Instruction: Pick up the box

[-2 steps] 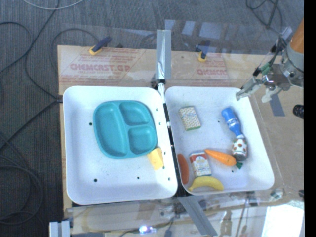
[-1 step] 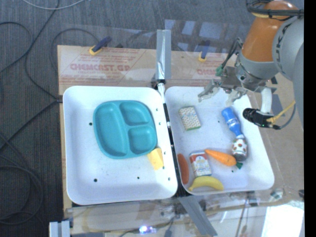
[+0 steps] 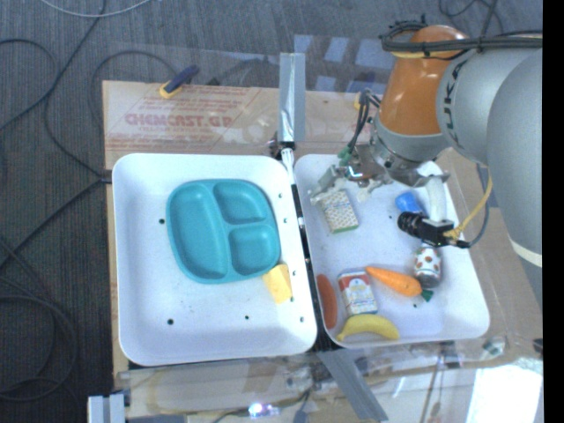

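Box (image 3: 358,293) low in right bin, well below hand (image 3: 339,186).

The arm (image 3: 493,104) is rounded grey metal with a glossy orange band (image 3: 421,82), black and yellow cables trailing.

You have two shallow white bins side by side: the left bin (image 3: 141,324) and the right bin (image 3: 463,320). In the left one, a teal three-compartment plastic tray (image 3: 223,229) lies near the middle, with a small yellow wedge (image 3: 278,283) touching its near right corner. In the right bin, the speckled flat box (image 3: 339,210) lies at the far left, under the gripper (image 3: 352,176). Nearer you, along the front, a red sausage (image 3: 327,300), a small red-and-white carton (image 3: 358,292) and an orange carrot (image 3: 396,280) sit left to right, with a yellow banana (image 3: 369,327) in front of the carton.
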You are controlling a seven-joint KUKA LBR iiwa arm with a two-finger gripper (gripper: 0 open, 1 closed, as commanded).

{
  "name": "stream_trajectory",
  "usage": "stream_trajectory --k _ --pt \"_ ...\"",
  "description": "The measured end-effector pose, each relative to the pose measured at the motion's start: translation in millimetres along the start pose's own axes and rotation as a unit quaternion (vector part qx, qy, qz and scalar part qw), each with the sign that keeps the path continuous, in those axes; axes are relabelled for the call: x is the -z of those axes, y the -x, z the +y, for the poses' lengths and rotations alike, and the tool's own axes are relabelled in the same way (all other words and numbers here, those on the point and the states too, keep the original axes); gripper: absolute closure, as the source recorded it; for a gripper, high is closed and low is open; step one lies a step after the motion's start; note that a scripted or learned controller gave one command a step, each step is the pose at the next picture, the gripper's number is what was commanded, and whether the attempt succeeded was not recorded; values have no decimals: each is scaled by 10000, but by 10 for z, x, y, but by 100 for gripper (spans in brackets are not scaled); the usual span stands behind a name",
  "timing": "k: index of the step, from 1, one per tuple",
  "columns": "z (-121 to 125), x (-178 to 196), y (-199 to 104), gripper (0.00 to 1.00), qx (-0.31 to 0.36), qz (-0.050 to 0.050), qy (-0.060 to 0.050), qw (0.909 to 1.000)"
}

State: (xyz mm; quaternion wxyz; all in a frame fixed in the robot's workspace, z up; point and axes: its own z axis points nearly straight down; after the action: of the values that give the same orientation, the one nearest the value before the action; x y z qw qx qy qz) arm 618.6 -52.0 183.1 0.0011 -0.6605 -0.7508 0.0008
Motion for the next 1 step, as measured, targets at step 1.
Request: stream_trajectory --k 1 --pt "28 -890 442 0 300 -2 25 9995"
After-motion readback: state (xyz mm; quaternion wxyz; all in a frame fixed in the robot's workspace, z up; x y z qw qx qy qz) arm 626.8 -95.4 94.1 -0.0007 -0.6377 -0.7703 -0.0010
